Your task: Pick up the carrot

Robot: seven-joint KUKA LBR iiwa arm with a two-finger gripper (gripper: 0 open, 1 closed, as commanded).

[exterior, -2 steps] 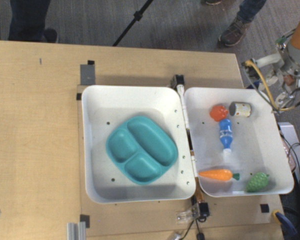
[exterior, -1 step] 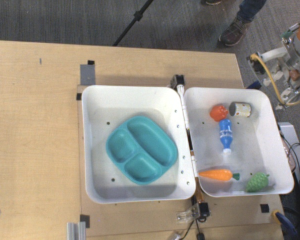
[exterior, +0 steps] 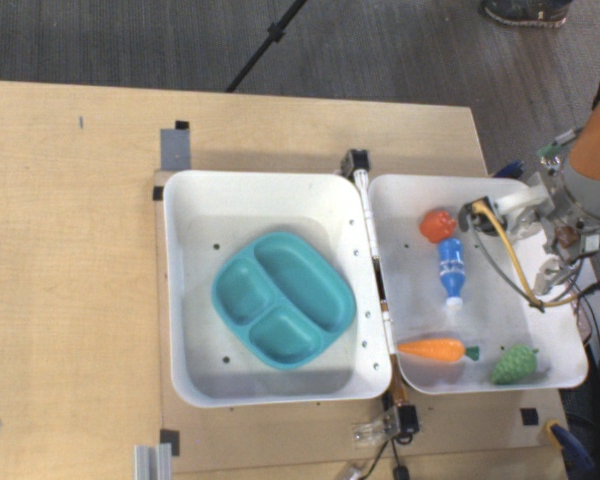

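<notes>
Orange carrot (exterior: 435, 349) — right bin (exterior: 412, 268) (near front wall).

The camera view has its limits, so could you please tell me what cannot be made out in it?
- Gripper: fingers too small and cluttered by cables to read, in the camera view.
- Grey arm with orange band: cut off by the right edge.
- Orange toy carrot in the right white bin: its underside is hidden.
</notes>
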